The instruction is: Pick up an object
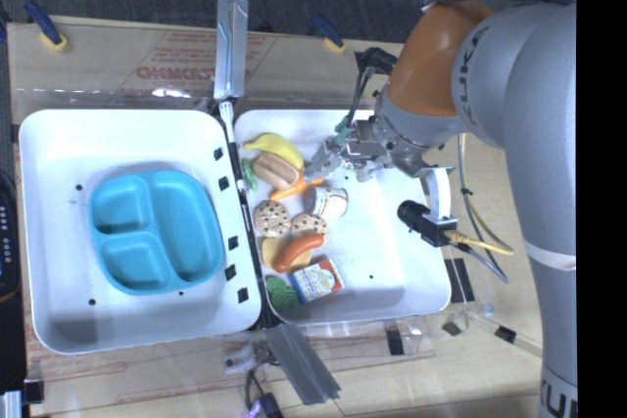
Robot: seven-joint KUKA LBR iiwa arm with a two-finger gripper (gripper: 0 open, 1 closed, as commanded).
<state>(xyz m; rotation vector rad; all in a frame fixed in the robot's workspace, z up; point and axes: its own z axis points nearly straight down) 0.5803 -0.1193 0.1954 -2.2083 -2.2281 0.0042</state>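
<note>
My gripper (331,158) hangs low over the right bin (416,284), near its back middle, on the grey arm with the orange band (431,59). A pile of toy food lies along the bin's left side. Just left of the gripper are a yellow banana (276,148) and a hot dog (273,172). An orange carrot (295,190) lies right below the gripper's tip. A white and brown piece (333,203) sits under the gripper, toward the front. I see nothing held.
Further front lie two cookies (270,216), an orange sausage (295,252), a small juice carton (315,281) and a green piece (282,295). The left bin (49,142) holds a blue divided plate (155,230). A metal bar (230,44) stands behind the divide.
</note>
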